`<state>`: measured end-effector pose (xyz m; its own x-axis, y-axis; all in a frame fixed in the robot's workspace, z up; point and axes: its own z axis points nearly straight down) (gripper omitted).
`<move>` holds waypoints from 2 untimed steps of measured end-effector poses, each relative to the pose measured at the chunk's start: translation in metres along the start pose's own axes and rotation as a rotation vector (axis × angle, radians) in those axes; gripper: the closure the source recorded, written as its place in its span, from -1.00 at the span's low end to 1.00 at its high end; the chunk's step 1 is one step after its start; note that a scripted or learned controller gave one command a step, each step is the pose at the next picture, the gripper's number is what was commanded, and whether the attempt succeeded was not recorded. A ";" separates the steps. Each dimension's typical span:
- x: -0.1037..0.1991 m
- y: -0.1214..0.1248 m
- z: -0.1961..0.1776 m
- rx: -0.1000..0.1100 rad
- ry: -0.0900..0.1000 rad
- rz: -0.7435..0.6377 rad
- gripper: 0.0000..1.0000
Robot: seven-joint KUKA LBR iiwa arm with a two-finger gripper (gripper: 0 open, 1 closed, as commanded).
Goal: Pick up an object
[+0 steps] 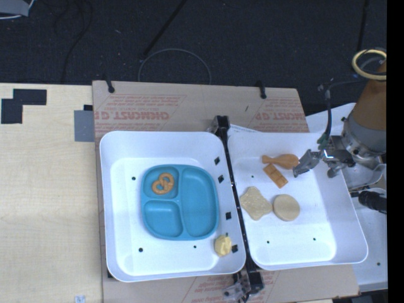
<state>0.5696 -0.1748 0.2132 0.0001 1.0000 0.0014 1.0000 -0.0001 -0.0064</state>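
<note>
The gripper, jaws' state unclear, is hovering just right of the orange piece, risking nudging it away.

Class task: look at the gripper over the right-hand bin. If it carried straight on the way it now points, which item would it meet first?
Probably the orange spoon-shaped piece: the gripper points leftward at it. Its height above the bin is unclear, so it might pass over.

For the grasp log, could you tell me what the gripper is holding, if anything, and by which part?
Nothing is visibly held. The gripper sits over the right bin, beside the orange pieces, with no object seen between its fingers.
</note>
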 end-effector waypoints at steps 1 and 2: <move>-0.004 -0.002 0.063 0.002 0.001 0.000 -1.00; -0.004 0.005 0.124 0.002 0.001 0.001 -1.00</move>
<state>0.5738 -0.1785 0.0894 0.0011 1.0000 0.0026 1.0000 -0.0011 -0.0081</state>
